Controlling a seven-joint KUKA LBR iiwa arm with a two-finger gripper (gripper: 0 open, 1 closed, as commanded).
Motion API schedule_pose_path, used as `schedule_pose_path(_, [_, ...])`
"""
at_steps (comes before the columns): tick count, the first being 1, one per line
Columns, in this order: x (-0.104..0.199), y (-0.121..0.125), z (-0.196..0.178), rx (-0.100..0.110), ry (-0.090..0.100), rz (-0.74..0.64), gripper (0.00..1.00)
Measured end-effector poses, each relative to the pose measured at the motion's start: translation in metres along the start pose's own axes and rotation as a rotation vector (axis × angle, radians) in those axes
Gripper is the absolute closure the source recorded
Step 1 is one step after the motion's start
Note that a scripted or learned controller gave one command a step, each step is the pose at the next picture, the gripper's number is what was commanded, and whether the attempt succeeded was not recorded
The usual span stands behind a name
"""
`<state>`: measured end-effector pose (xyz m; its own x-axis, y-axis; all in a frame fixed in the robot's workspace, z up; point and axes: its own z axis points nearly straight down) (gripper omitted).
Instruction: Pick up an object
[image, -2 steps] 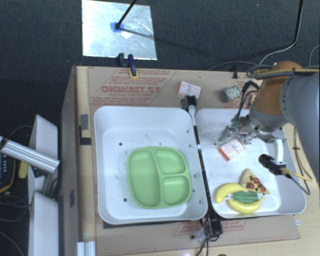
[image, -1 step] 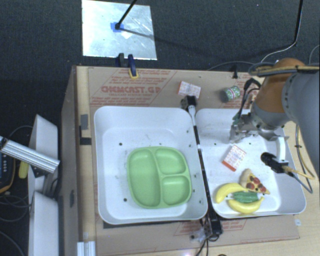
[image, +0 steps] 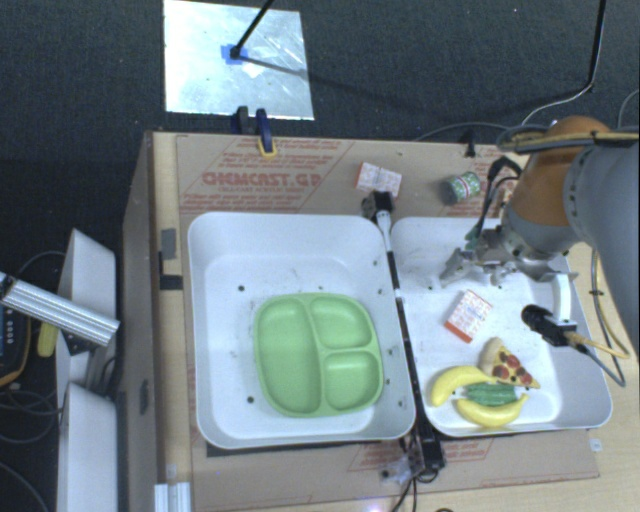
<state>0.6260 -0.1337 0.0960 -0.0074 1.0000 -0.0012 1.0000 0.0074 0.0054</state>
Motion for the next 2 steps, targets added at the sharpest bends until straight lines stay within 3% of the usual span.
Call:
schedule_pose_path(1, [0.006,-0.032,-0.034,0.003,0.0,0.006,0.0])
schedule_pose_path(2, [0.007,-0.037,0.011,0.005,0.001,0.006,0.0])
